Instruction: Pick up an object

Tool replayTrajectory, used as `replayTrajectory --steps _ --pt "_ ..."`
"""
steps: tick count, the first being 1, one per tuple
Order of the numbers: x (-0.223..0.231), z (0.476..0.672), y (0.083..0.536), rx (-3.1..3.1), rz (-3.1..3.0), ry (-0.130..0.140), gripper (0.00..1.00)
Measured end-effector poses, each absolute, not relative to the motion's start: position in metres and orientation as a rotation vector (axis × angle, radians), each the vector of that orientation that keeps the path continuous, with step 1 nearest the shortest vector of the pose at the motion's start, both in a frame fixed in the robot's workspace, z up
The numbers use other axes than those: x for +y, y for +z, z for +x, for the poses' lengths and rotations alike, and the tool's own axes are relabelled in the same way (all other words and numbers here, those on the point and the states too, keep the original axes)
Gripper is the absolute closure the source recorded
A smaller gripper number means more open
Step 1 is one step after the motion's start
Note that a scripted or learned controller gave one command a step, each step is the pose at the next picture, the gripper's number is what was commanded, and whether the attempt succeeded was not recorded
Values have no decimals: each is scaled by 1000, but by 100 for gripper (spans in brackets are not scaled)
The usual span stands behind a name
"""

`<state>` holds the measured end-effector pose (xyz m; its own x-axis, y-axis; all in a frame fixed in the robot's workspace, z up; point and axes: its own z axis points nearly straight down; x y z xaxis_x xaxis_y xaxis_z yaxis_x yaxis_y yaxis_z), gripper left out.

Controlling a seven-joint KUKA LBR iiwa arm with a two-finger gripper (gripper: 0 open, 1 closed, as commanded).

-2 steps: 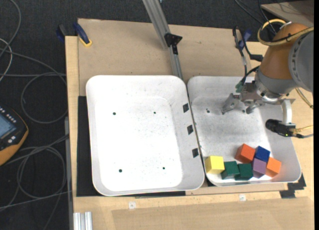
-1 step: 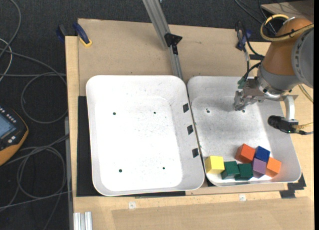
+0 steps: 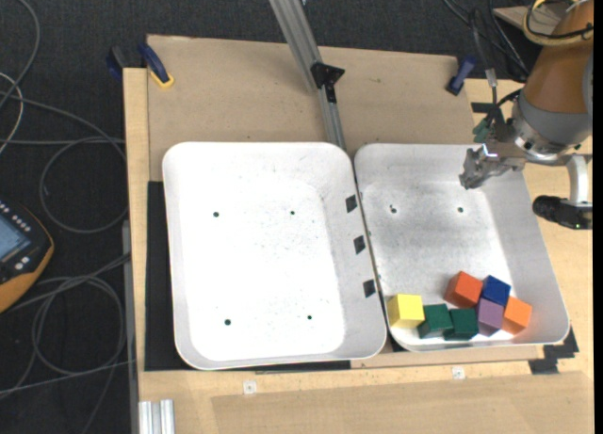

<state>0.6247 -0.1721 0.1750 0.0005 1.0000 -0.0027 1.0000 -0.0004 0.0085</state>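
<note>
Several coloured blocks huddle at the near edge of the right bin (image 3: 424, 206): a yellow block (image 3: 407, 309), two green blocks (image 3: 449, 321), an orange-red block (image 3: 464, 287), a blue block (image 3: 496, 288), a purple block (image 3: 491, 313) and an orange block (image 3: 517, 313). My gripper (image 3: 473, 173) hangs over the bin's far right part, well away from the blocks. Nothing shows between its tips.
The left bin (image 3: 259, 244) sits beside the right one, with black clips along the shared rim. A slanted metal pole (image 3: 300, 37) rises behind the bins. Blue clamps grip the wooden bench's far corners. Cables and a handheld device lie on the floor at left.
</note>
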Motion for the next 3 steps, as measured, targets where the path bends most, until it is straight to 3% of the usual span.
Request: replayTrajectory --steps 1,3 --pt "-172 626 216 2218 2216 6 100" --pt "-57 613 218 2232 2217 1 100"
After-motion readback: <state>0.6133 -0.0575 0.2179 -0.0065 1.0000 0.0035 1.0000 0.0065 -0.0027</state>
